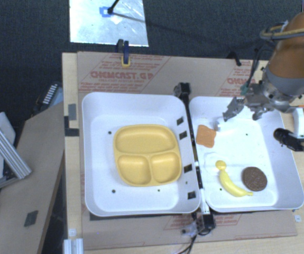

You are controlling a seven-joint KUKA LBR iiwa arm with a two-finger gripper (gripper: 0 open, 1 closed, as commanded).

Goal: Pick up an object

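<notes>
The objects for picking are lying in the right-hand bin [292,192]. A yellow banana [231,183] is resting near the bin's front, its stem end pointing up toward the middle of the bin and its body curving down to the right. Just beside it, to the right and not quite touching its tip, a round brown cookie [254,178] is lying flat. Further back, near the bin's left wall, an orange slice-shaped piece [206,136] is lying flat, well apart from the banana and the cookie.

The tool [245,110] is hovering over the back part of this bin, above bare white floor, to the right of the orange piece and well apart from all three objects. Its two fingers are standing apart, one [231,110] reaching toward the left and the other toward the right, and nothing is sitting between them. Above it, the grey wrist and the orange band of the arm [294,52] are leaning in from the right.

The left-hand bin [96,157] is holding a yellow divided tray [144,155] with one wide compartment at the back and two smaller ones at the front. The two bins are meeting along a dark central divider [190,152]. Both are sitting on a cardboard sheet [141,70] with red lettering, which is lying on the counter [40,157].
</notes>
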